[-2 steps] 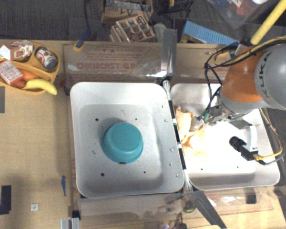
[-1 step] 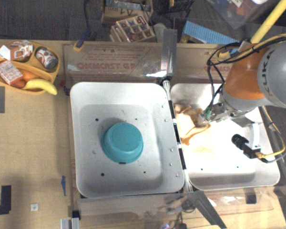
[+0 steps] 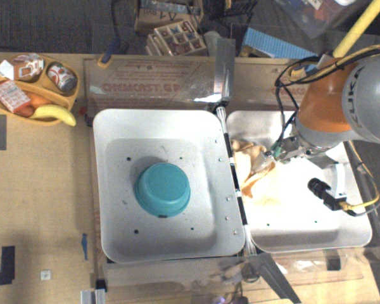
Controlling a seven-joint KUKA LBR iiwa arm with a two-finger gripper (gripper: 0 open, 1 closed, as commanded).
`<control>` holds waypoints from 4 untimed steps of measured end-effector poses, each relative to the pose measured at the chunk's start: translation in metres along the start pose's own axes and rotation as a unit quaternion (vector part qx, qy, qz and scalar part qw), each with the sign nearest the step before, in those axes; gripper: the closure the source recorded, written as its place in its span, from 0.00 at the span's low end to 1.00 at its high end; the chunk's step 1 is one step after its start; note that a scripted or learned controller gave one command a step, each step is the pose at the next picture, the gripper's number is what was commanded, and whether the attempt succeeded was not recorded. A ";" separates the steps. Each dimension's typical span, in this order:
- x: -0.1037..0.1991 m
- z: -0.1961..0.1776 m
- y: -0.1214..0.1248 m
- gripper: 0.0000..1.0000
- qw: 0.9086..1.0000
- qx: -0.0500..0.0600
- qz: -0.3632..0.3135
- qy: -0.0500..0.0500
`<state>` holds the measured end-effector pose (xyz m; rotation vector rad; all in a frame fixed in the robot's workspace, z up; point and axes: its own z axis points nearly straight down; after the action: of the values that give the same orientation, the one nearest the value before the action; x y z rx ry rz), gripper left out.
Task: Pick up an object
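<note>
Nearest, the bench (image 3: 44, 220) bears the front rims of the left bin (image 3: 107, 233) and the right bin (image 3: 316, 236), set side by side with their inner walls touching. A teal bowl (image 3: 163, 189) sits near the middle of the left bin, seemingly rim down. In the right bin an orange piece (image 3: 256, 179) lies slantwise close to the left wall. Just behind it a pale lump (image 3: 242, 149) rests in the far left corner.

The gripper (image 3: 277, 152) hangs over that corner, just right of the lump and at the upper end of the orange piece. Whether it is open or closed cannot be told, nor whether it grips either thing. The arm (image 3: 361, 100) crosses the bin's far right side and hides part of its floor and rim.

Behind the bins lies a flat cardboard box (image 3: 152, 84). At the far left a yellow tray (image 3: 3, 100) holds a banana (image 3: 54, 113) and some small packets.
</note>
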<state>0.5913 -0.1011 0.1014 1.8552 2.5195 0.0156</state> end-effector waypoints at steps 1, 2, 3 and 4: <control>-0.018 0.011 0.037 0.00 1.000 0.002 -0.009 0.000; -0.018 -0.001 0.039 1.00 1.000 0.000 -0.008 0.000; -0.018 -0.001 0.039 0.00 1.000 0.000 -0.008 0.000; -0.020 -0.011 0.039 1.00 1.000 -0.002 -0.007 -0.002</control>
<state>0.6344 -0.1086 0.1136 1.8352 2.5275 0.0185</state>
